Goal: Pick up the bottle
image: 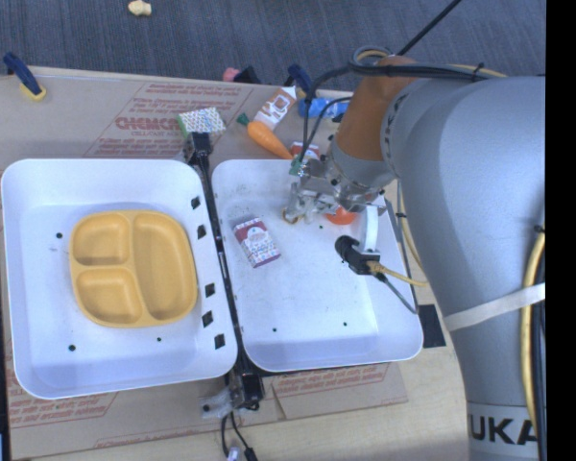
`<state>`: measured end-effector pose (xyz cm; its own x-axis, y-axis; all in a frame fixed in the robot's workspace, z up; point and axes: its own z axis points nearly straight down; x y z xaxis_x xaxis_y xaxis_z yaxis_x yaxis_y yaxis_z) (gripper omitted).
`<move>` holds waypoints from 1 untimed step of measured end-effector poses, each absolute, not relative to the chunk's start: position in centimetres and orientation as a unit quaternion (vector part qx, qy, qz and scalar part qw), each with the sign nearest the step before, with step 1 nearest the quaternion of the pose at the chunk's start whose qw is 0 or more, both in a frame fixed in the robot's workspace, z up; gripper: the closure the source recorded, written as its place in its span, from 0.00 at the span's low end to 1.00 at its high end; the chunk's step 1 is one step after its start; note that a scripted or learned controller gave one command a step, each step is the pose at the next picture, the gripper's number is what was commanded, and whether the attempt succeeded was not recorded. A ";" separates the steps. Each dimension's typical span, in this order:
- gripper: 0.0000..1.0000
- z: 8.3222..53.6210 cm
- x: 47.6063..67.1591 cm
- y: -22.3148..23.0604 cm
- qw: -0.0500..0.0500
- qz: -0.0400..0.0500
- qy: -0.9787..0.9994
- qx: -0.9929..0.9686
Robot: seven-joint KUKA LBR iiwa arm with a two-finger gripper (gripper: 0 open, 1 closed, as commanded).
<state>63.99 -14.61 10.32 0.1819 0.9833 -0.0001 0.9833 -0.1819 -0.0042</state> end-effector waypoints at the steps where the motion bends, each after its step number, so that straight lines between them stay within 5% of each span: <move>1: 1.00 9.4 58.8 -11.4 0.000 0.000 -0.598 -0.802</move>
<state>58.79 -11.36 9.39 0.2851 0.9585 -0.0002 0.9585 -0.2851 -0.0001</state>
